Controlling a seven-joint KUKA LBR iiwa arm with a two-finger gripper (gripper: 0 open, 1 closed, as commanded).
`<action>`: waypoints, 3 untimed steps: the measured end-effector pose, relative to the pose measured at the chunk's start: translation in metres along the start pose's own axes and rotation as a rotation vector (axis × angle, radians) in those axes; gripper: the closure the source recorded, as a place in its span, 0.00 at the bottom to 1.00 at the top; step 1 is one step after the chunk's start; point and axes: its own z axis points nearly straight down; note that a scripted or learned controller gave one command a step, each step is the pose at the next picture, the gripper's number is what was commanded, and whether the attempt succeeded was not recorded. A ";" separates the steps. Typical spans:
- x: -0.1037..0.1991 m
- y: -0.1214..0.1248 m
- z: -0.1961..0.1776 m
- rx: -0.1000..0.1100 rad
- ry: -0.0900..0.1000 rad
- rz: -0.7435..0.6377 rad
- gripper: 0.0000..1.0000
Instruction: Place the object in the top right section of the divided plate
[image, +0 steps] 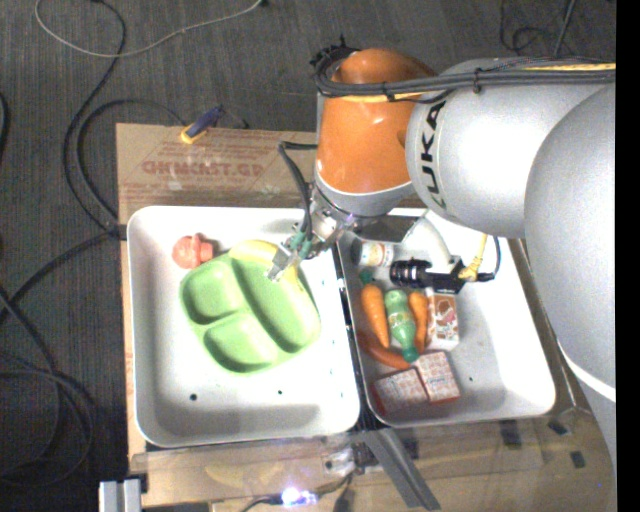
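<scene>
I see the gripper (283, 259) low over the green divided plate (250, 310), touching a yellow banana (258, 249) at the plate's upper edge, lying roughly left-right.

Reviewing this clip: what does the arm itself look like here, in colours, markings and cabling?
The arm is bulky, rounded and light grey, with black KUKA lettering on its side. A glossy orange band sits above the wrist. Black cables run along the top of the casing. The gripper is small and slim, metallic with greenish tips.
</scene>
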 end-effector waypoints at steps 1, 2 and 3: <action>0.048 0.008 -0.101 -0.001 -0.003 0.006 1.00; 0.010 -0.029 0.011 0.001 -0.001 -0.034 1.00; 0.017 0.063 -0.040 -0.001 -0.003 -0.205 1.00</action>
